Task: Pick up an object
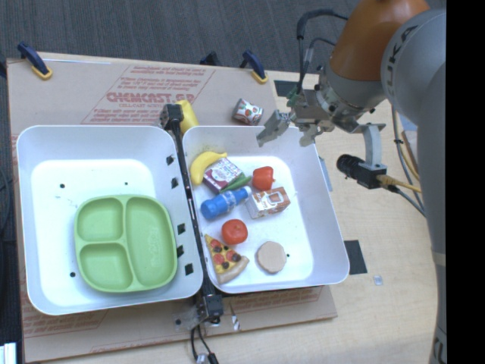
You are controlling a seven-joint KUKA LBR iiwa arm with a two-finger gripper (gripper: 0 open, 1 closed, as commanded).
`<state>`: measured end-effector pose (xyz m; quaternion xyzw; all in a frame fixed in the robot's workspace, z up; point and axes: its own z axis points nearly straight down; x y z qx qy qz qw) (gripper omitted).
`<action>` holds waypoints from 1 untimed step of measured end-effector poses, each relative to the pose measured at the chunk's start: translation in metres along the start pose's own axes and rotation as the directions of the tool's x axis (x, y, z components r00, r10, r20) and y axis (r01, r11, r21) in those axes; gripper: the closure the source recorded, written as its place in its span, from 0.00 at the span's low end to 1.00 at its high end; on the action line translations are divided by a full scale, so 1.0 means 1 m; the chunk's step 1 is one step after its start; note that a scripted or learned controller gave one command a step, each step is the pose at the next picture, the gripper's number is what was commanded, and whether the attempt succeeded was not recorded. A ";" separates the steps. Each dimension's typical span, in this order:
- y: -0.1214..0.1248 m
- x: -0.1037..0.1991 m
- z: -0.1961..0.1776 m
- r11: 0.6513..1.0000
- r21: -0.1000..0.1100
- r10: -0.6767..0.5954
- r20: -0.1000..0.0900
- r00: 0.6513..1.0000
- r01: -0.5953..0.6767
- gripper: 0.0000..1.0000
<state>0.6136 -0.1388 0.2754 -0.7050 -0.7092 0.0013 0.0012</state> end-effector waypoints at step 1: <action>0.000 0.042 0.182 1.000 -0.003 -0.002 0.001 1.000 0.002 0.00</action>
